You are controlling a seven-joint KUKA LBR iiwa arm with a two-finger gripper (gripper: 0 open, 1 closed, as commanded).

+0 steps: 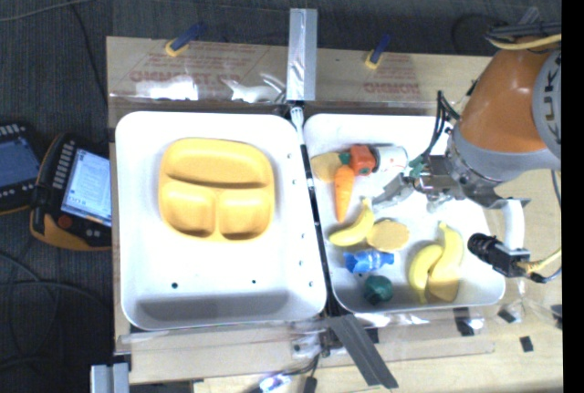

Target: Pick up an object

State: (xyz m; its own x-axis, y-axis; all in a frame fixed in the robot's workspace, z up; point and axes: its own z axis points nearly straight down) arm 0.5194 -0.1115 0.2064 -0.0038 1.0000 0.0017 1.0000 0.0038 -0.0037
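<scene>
The right bin (474, 216) holds several toy foods. An orange carrot (342, 189) lies near its left wall, with a small banana (351, 229) below it and a flat yellow slice (391, 234) beside that. A red-orange piece (362, 158) and a pale yellow piece (321, 165) lie at the back. A blue object (368, 262) and a dark green one (379, 289) lie at the front, and a larger yellow banana (433, 262) sits front right. My gripper (394, 191) hangs low over the bin's middle, just right of the carrot and above the yellow slice.
The left bin (137, 273) holds a yellow divided plate (217, 188). The orange and grey arm (511, 118) covers the right bin's back right corner. A black and white part (497, 247) juts over the bin's right rim. A handheld pendant (68, 191) lies off the bench at left.
</scene>
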